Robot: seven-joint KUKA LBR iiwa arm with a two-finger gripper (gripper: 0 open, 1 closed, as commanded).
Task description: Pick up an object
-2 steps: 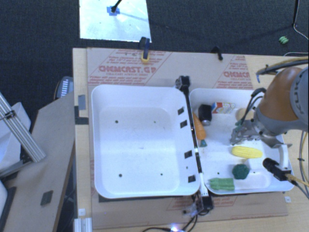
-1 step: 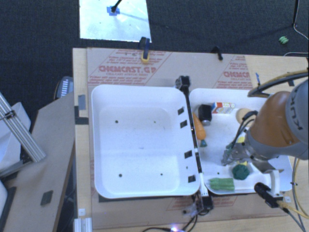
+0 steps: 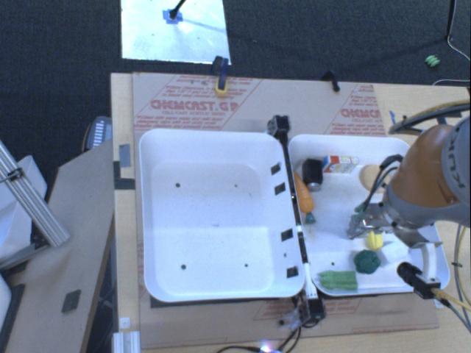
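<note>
Camera view, arm: the grey arm with its orange band reaches in from the right and hangs over the right bin (image 3: 346, 142), wrist low above the bin floor.
Camera view, gripper: the gripper (image 3: 366, 226) sits low in the bin's right half, just beside a small yellow object (image 3: 374, 240); whether its grip is released or clenched I cannot tell (the metal parts blur together there).
Camera view, candidates: a dark green lump (image 3: 366, 262) lies just below the yellow object, a light green block (image 3: 337, 279) near the front wall, an orange carrot-like piece (image 3: 304, 195) along the left wall, a black object (image 3: 312, 172) and a red-and-white box (image 3: 339, 164) toward the back.
Camera view, left bin (image 3: 213, 142): bare white floor.
Step in hand: likely the descent or closing stage on the yellow object, nothing visibly lifted yet.
Next move calls for: a firm close centred on the yellow object, clear of the green lump, then a straight lift (contact itself is too small to judge).
</note>
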